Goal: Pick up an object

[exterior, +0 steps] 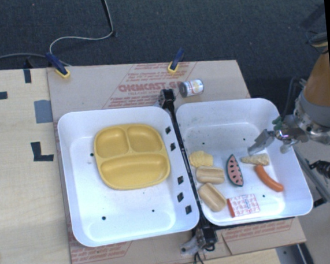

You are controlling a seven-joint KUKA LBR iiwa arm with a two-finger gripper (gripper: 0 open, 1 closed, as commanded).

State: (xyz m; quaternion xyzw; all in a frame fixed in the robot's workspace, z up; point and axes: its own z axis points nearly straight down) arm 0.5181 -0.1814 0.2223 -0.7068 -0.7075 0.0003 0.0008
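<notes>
Nearest the camera, at the front edge of the right bin (239, 107), lies a flat red-and-white packet (243, 204). Beside it, toward the divider between the bins, lie two tan bread rolls (212, 196), one behind the other, with a pale yellow piece (200, 158) just beyond them. A watermelon slice (234, 170) sits near the bin's centre. An orange sausage (269, 178) lies toward the right wall, and a pale wedge (255, 160) lies just behind its far end, perhaps touching it.

The gripper (261, 141) hangs over the right bin near its right wall, just above and beyond the pale wedge. Its fingers are too blurred to judge their opening, and nothing can be seen between them.

The left bin (80, 183) carries a yellow divided plate (132, 155) in its far half. A small jar (193, 87) lies on the worktop (19, 189) beyond the bins.

Judgement: the pale wedge is the closest candidate. It looks like light, rigid toy food with a smooth surface that may slip. Grasp it across its narrow width, at the thicker end, clear of the sausage.
</notes>
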